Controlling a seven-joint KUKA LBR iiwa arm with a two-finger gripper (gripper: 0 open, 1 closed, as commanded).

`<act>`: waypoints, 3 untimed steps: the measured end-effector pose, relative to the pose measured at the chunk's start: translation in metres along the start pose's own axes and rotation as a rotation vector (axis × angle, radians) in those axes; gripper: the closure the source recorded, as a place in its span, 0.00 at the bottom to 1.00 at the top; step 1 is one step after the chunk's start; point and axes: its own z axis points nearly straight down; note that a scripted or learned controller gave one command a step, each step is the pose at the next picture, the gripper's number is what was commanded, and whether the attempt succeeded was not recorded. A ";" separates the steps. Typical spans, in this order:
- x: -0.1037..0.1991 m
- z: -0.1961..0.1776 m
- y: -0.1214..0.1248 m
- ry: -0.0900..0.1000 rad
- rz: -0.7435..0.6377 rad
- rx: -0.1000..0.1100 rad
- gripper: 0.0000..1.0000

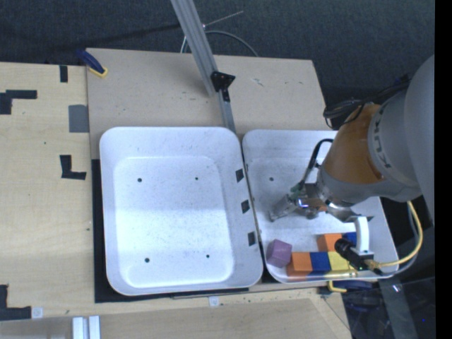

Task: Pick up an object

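One claw [282, 209] is what we see low inside the right bin [279, 150], its metal tips reaching toward that bin's left wall, and we cannot tell how it is set because the tips are small and blurred against the speckled white floor. Nothing shows in its grasp. Behind it the arm [395, 147] comes in from the right, grey and bulky, with the orange band [353, 157] just above the wrist and a black cable curving alongside. We find the objects gathered in the near corner of the same bin, apart from the claw and closer to the front rim: a purple block [280, 251] sits furthest left, then an orange block [301, 261], a blue block [320, 260] and a yellow block [337, 261] in a row, with a second orange block [328, 242] just behind them. A yellow cable [402, 257] loops past the right rim. The left bin [169, 136] lies touching the right one along their shared edge, showing only small dark dots on its floor. Both bins rest on the pale wooden bench [42, 189], where strips of black tape [18, 99] mark the left part and a slanted grey metal bar [194, 30] crosses the far side.
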 end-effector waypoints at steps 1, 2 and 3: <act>0.073 -0.115 -0.021 0.000 -0.004 -0.011 0.00; 0.023 -0.102 0.015 -0.004 0.005 -0.005 0.00; 0.042 -0.102 0.002 -0.002 0.001 -0.003 0.00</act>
